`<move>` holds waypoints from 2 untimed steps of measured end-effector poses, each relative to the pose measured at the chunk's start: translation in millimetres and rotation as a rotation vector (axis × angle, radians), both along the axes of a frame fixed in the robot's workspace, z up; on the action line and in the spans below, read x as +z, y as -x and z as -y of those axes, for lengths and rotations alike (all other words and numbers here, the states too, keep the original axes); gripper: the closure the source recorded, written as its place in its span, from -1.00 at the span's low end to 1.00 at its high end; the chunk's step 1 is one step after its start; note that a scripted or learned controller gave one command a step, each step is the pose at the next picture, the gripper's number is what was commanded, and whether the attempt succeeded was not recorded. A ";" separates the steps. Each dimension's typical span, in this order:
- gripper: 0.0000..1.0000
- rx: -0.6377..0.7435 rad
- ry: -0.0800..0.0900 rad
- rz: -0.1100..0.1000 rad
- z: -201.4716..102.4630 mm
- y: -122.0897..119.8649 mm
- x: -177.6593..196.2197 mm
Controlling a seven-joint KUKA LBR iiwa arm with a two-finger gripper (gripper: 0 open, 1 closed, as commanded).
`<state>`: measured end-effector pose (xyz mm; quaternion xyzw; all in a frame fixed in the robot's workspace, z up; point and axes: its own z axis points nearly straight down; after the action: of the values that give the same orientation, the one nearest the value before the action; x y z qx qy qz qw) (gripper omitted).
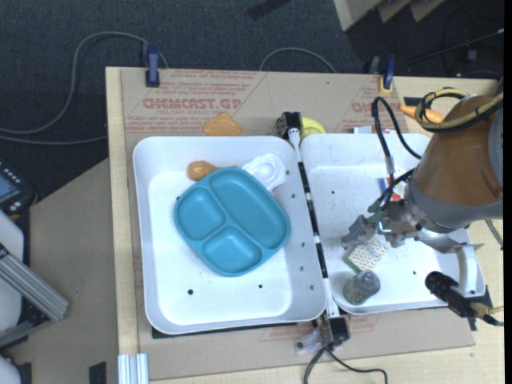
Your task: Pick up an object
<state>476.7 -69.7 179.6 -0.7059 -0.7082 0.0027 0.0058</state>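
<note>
The patterned packet (367, 254) lies directly under the gripper (376, 232) in the right bin (336, 184) — a small grey jar (362, 286) just beyond. Whether the gripper is clenched or released I cannot tell.

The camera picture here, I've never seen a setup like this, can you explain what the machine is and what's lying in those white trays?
One camera looks down at a slant on a bench with two shallow white bins side by side. The big grey and orange shape at the right is a robot arm, reaching into the right bin. Its claw hangs low over that bin, just above a small patterned packet; whether it grips anything is unclear. Nearer the front edge lies a small greyish round object. The left bin holds a blue divided plate, with a small orange piece and a white object behind it. The job is to pick up an object.
</note>
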 end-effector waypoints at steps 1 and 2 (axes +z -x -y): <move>-1.00 -0.007 0.004 0.009 39.5 -1.6 -98.7; 1.00 -0.004 0.005 0.014 37.5 -2.6 -85.2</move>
<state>479.2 -107.3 94.4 -0.7075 -0.7068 -0.0003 -0.0008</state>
